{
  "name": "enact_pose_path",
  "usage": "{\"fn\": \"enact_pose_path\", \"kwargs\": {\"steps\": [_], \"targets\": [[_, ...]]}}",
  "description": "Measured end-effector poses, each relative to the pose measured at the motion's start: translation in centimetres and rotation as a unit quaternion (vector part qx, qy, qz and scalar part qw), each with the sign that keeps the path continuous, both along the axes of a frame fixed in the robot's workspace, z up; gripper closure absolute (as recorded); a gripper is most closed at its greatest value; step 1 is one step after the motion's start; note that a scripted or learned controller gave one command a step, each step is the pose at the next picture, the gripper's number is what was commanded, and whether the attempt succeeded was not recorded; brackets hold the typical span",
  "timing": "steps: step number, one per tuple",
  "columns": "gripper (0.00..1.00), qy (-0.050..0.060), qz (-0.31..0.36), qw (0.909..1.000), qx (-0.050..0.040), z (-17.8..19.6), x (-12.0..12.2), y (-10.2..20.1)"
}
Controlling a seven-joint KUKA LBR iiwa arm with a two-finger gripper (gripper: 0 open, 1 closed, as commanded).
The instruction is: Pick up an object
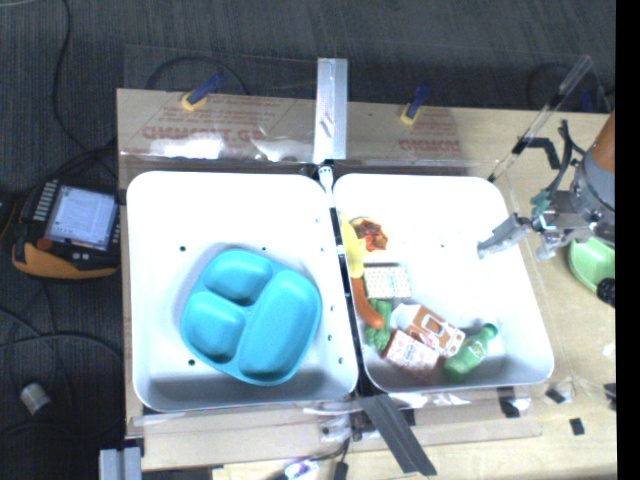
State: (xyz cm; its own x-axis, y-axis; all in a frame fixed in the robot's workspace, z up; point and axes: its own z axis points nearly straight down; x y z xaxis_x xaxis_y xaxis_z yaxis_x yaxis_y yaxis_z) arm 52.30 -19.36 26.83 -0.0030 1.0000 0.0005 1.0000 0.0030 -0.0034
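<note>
My gripper (520, 245) hangs over the right rim of the right bin (440, 193), open, with nothing between its fingers. One grey finger (497, 239) reaches in over the bin's bare right side. The objects lie along that bin's left and front. They are a yellow and red item (365, 233), a white and green box (387, 283), an orange carrot-like piece (370, 313), a red and white carton (425, 334) and a green bottle (470, 349). The gripper is to the right of them all and apart from them.
A blue divided plate (250, 313) lies in the left bin (160, 208). A centre wall (335, 258) separates the two bins. A green object (592, 260) sits on the bench to the right of the right bin, beside the arm (600, 168).
</note>
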Motion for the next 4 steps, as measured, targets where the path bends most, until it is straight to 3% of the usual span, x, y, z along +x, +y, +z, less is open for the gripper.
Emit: {"fn": "enact_pose_path", "kwargs": {"steps": [1,2,3,4], "targets": [[0.0,0.0,-0.03,0.9996,0.0,-3.2,4.2,2.0],[0.0,0.001,0.059,0.9982,0.0008,-11.7,-1.0,7.9],[0.0,-0.011,0.046,0.9989,-0.0027,-17.6,-3.1,9.2],[0.0,-0.006,-0.135,0.9908,-0.0014,-17.9,4.1,9.6]]}}
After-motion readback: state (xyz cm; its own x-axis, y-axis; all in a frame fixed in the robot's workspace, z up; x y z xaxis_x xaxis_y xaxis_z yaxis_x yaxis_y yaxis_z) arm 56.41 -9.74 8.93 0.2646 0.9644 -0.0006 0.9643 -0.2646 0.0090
